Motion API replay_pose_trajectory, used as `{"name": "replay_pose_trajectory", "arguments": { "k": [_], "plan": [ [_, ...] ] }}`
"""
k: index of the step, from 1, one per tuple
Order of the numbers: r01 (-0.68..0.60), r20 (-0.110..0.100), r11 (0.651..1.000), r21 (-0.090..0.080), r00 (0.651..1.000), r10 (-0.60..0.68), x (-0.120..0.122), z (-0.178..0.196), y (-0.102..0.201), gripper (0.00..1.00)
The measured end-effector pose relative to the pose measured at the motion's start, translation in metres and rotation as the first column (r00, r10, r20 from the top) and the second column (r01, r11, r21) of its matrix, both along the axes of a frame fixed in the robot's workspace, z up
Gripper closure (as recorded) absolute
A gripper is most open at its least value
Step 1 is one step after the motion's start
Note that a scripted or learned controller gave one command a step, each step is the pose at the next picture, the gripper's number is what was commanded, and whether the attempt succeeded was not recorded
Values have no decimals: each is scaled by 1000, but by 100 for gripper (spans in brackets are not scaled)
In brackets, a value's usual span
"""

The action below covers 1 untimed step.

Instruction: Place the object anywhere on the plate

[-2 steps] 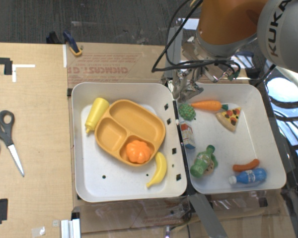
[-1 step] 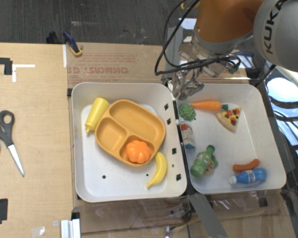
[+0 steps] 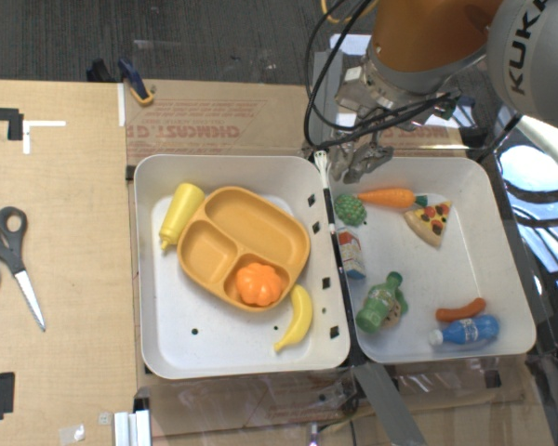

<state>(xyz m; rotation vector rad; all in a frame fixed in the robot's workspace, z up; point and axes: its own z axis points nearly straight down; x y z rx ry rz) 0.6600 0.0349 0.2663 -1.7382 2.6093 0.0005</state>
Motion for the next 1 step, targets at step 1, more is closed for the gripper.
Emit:
{"name": "replay_pose_trajectory", "arguments": {
  "k": [1],
  "plan": [
    [-270, 0, 963, -1, 963, 270, 0, 63, 2, 100]
  ]
}}
